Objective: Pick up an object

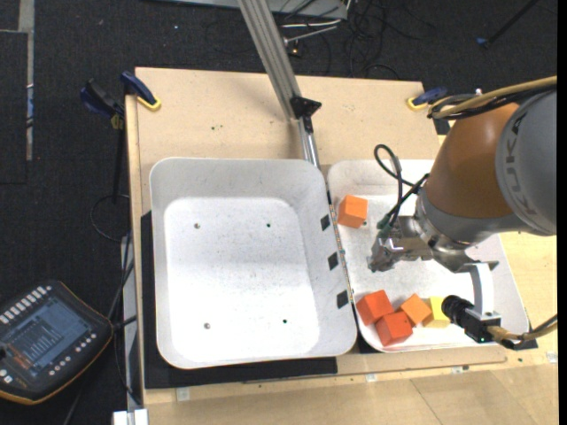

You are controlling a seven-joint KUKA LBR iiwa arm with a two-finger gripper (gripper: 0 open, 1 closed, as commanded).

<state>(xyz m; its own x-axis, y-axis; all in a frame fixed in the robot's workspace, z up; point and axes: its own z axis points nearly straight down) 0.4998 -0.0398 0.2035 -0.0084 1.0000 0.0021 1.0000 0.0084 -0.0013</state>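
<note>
Blocks [387, 312] in right bin [354, 184] | gripper [386, 257] above, apart

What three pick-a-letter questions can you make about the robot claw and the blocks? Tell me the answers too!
1. Where are the blocks?
A. left bin
B. right bin
C. floor

2. What colour is the block nearest the right bin's far end?
A. orange
B. blue
C. green

3. Where is the claw?
A. over the left bin
B. over the right bin
C. off the bench

Answers:
1 B: every block lies in the right bin.
2 A: the lone block there is orange.
3 B: the claw sits above the right bin's floor, between that block and the cluster at the near end.
</note>
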